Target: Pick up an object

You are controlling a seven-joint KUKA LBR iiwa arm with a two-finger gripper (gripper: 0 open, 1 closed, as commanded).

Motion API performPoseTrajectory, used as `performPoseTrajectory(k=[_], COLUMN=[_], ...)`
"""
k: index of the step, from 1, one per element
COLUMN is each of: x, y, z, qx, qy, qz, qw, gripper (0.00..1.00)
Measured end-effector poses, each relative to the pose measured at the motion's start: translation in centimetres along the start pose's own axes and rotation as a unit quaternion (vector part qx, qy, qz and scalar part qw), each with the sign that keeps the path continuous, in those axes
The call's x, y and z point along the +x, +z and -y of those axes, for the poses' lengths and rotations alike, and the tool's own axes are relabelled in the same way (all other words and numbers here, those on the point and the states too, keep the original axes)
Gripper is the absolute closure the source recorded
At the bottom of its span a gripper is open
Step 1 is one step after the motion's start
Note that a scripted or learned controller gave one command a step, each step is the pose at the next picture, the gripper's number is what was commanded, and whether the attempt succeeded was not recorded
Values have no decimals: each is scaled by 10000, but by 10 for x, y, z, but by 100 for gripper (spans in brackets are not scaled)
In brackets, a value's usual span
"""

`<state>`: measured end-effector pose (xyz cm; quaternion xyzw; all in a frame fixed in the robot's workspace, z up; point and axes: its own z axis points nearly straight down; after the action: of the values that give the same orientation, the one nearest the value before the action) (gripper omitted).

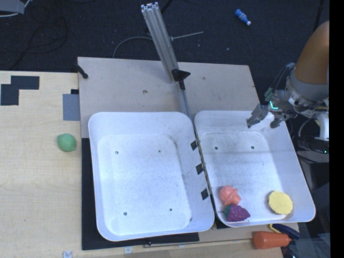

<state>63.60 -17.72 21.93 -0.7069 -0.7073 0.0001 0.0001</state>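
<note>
Three toys (236, 203) crowd right bin's (285, 144) near edge, pincer (264, 118) spread over far rim

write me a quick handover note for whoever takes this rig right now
Gripper: fingers spread open, holding nothing, over the far edge of the right bin.
Things in that bin's near end: orange-pink toy, purple grapes touching it, yellow disc at the near right corner.
Outside the bins: green ball, orange carrot-like toy.
Done: nothing picked yet.
Left: descend, grasp one, lift.
</note>
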Motion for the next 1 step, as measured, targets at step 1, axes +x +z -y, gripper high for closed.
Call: performPoseTrajectory(k=[1], x=[0], y=[0], z=[0], qx=[0], qy=[0], qz=[0], qw=[10000], gripper=[0])
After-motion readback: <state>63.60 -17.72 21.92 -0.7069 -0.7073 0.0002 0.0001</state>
